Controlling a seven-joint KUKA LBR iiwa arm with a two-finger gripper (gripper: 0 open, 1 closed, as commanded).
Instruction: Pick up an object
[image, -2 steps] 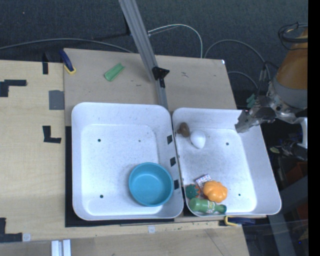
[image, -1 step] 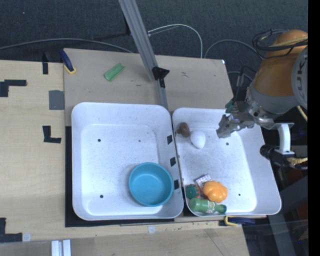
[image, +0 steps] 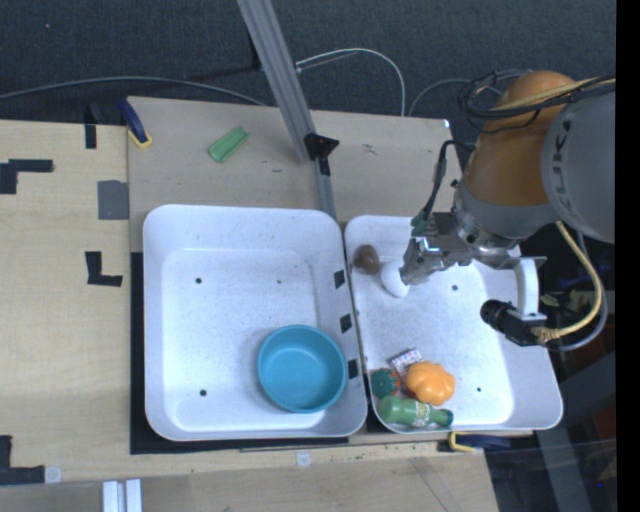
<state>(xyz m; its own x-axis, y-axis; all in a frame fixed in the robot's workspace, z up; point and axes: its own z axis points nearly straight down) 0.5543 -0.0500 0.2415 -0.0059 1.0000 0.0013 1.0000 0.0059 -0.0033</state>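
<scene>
Two shallow white bins sit side by side on a wooden bench, seen from above at a slant. The left bin (image: 180, 240) holds a blue bowl (image: 301, 367) near its near right corner. The right bin (image: 500, 400) holds several small things. In its far left part lies a small brown object (image: 367, 259), too small to identify, and just to its right a small white object (image: 394, 285), partly covered by the gripper so its shape is hard to make out. At the bin's near left edge sits a cluster: an orange rounded object (image: 431, 381), a green object (image: 414, 411) in front of it, and a small red and white item (image: 405, 358) just behind, all touching or nearly so.

The grey arm with its orange band (image: 520, 130) reaches in from the right and is cut off at the picture's edge. Its gripper (image: 414, 266) hangs low over the far left part of the right bin, directly over the white object. Whether the gripper is apart or together cannot be told, nor whether it touches the white object.

A grey pole (image: 285, 80) slants across the far bench. A green block (image: 228, 144) lies on the bench beyond the left bin.
</scene>
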